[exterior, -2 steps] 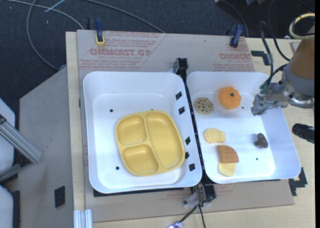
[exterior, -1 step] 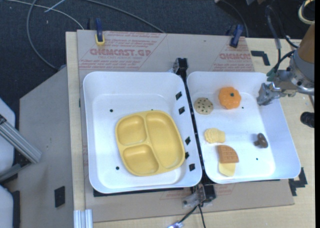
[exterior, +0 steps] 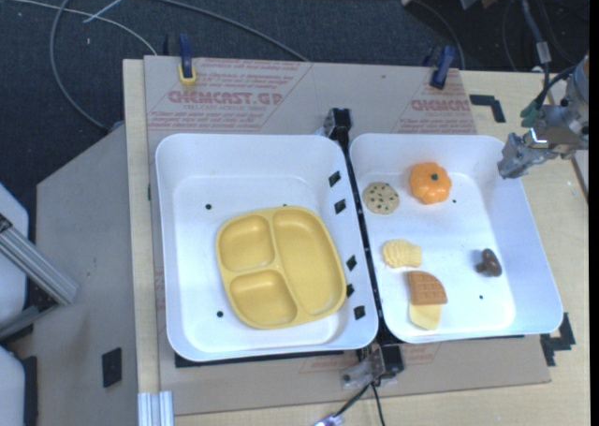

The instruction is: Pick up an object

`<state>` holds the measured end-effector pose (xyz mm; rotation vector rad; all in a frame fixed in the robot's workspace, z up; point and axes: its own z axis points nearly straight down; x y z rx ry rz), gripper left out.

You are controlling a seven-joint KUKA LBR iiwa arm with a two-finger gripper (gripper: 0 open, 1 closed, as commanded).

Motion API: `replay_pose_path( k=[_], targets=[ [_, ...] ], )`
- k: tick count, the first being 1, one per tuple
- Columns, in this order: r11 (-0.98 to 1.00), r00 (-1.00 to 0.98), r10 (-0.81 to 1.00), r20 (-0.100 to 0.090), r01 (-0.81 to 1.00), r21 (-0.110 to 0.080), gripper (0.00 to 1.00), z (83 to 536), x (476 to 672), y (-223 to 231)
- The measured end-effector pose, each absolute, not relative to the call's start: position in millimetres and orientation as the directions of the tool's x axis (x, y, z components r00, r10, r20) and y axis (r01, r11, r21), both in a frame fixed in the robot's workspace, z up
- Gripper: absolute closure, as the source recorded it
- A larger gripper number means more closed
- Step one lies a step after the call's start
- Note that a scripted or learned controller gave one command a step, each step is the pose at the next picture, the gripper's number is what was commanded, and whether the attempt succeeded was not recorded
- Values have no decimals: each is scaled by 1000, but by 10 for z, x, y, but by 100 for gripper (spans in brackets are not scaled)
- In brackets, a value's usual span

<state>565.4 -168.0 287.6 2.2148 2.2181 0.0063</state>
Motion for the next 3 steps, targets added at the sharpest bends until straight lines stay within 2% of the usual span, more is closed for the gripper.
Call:
replay_pose_path(
  k=[1, 2, 3],
  targets=[
    [4, -4, 1000, 3, 1000, -3, 100, 2776, 5419, -1119],
    [5, -5, 1000, 3, 1000, -4, 100, 2573, 5320, -669],
    [6, -6, 1000, 3, 1000, -4, 100, 2573, 5149, -128]
  ],
)
